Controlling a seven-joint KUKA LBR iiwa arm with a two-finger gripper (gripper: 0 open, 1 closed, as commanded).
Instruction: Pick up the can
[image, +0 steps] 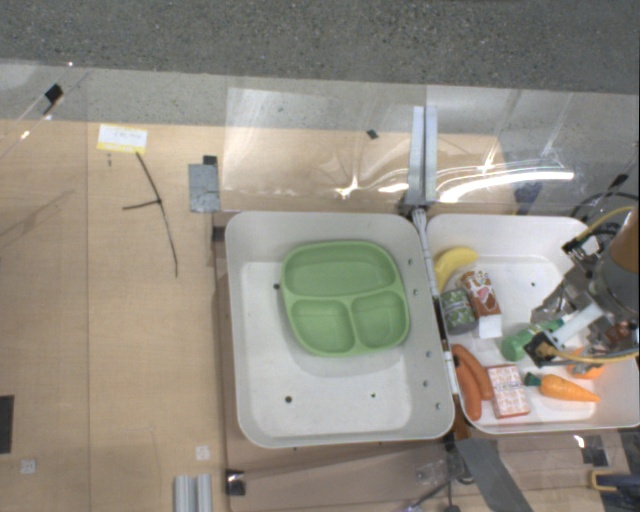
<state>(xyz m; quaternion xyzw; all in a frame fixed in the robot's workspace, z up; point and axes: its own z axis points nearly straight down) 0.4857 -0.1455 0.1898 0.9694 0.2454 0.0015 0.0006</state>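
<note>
The gripper (545, 345) is hanging low in the right bin (520, 235), beside a green block (514, 346); whether it is gripping anything I cannot tell; the can (458, 310) is lying well apart, near the divider, wedged among banana (455, 263), box (484, 296) and sausage (468, 378), probably awkward to reach; the green tray (345, 297) is sitting in the left bin (250, 400).

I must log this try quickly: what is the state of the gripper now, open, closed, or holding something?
Gripper: low in the right bin, beside a small green item; open or closed cannot be told, and no can is seen between its fingers.
</note>
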